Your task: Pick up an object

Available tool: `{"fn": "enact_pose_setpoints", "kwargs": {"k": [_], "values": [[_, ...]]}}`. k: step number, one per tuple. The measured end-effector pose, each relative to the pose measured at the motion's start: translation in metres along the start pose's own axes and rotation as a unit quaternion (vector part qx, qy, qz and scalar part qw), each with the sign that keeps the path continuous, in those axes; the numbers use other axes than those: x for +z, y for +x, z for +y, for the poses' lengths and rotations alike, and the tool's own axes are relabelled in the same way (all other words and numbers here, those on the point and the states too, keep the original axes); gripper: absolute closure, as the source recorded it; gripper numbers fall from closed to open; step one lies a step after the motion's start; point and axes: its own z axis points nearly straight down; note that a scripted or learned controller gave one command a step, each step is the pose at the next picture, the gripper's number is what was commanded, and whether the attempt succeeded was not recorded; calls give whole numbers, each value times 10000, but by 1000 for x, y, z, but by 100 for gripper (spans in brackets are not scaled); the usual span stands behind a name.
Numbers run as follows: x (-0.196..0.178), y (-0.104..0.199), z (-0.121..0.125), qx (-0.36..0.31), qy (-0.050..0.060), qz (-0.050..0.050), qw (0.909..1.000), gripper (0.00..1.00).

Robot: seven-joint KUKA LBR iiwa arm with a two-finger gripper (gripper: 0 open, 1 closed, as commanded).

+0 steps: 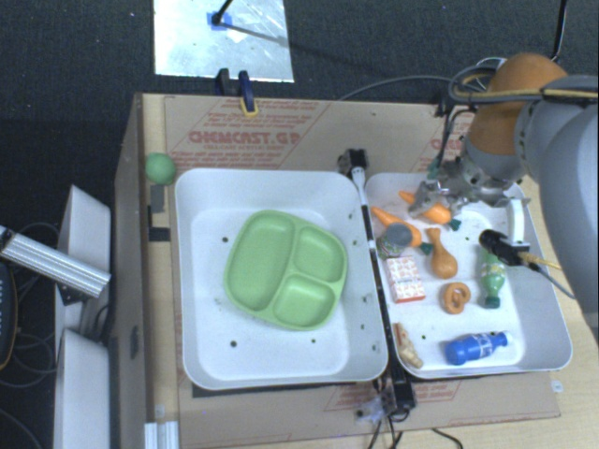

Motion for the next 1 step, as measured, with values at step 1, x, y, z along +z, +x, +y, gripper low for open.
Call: {"fn": "enact_pose_setpoints", "kwargs": {"k": [1], "values": [[-160,39,-32,16,-56,4,10000,100]]}}
